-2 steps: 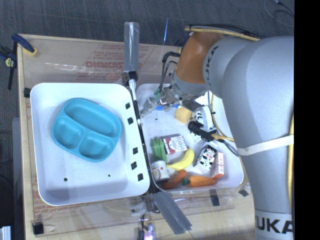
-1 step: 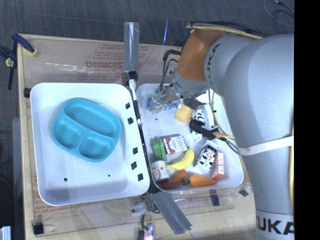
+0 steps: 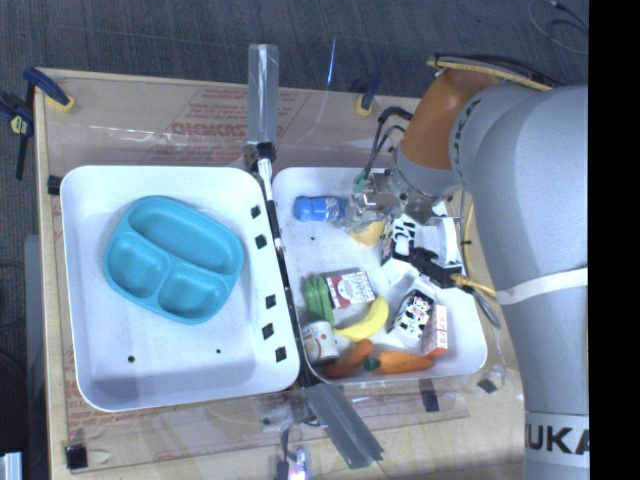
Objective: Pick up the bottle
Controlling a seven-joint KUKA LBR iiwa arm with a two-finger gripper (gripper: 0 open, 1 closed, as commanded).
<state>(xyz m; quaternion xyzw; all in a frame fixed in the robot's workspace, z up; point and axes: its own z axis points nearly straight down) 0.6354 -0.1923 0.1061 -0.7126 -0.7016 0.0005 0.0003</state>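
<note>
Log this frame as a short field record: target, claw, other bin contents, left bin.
target: bottle, lying on its side near the top left of the right bin, free
claw: claw low in the right bin, just right of the bottle
other contents: banana, carrot, small cartons, can
left bin: blue divided plate in the left bin
task state: bottle not yet lifted

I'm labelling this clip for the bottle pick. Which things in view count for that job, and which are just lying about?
For the job:
bottle, lying in the right bin
gripper, just beside it

Lying about:
blue plate in the left bin
banana
carrot
small can
cartons
</note>
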